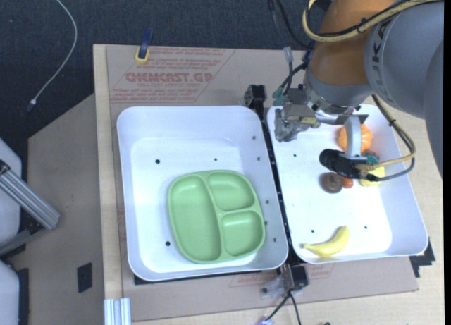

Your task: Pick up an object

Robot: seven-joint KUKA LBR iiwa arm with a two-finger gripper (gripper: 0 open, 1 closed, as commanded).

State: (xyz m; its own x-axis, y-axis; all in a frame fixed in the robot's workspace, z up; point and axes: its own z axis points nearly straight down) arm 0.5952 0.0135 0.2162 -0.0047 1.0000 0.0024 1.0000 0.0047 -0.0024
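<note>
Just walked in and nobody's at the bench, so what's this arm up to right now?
A program is driving the arm to pick up an object. Its pincer hangs over the upper left part of the right bin, with nothing visibly held. A banana lies near that bin's front, and a cluster of small items sits to the pincer's right. The left bin holds a green divided plate.

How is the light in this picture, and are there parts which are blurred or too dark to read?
In the camera view the light is even and soft: the two white bins look bright without hard glare, the green divided plate and the banana are sharp, the small pile near the orange fruit is cluttered and hard to read, and the dark floor keeps little detail.
</note>
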